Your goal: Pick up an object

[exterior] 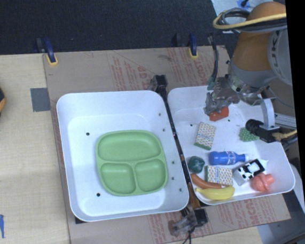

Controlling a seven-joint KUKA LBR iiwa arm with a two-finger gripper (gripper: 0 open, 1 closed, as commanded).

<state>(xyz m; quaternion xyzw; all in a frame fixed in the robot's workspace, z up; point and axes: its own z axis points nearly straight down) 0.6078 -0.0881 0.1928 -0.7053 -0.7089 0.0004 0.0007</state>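
- Camera view: the cardboard sheet (136, 66) under the bins carries faint red print, too blurred to read.
- The gripper (216, 107) sits low in the right bin (183, 102), at its far end.
- The fingers touch a small red block (219, 113); whether the jaws are spread or pinching it cannot be told.
- The left bin (71, 116) holds a green divided plate (130, 162).
- A blue bottle (226, 158) and a banana (217, 193) lie near the right bin's near edge.

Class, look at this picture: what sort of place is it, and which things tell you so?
Probably a robotics lab bench set up for grasping trials. A robot arm reaches over two white bins, one holding a green tray, the other small toys like a banana. Clamps pin the board down.
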